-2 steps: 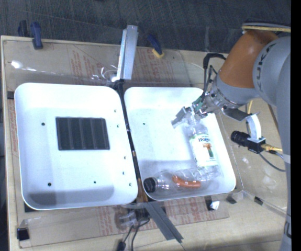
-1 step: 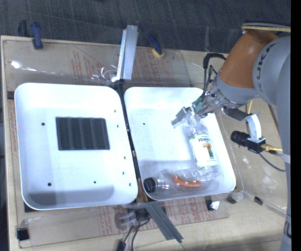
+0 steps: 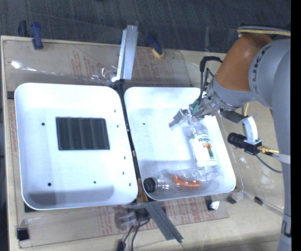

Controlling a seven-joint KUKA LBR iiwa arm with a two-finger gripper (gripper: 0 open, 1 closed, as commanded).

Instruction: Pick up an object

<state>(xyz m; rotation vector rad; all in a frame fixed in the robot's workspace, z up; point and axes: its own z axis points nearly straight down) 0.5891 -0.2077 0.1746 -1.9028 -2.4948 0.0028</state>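
Two clear bottles (image 3: 192, 161) hard to separate, pincer (image 3: 184, 116) blurred

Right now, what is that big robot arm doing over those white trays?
The grey and orange robot arm is reaching in from the right, with its hand low inside the right bin. It is at the top end of a clear plastic bottle with a white label. A second clear bottle, with a black cap and something orange inside, lies along the near wall. I can't tell if the hand has grabbed anything. The left bin has a dark ridged panel.
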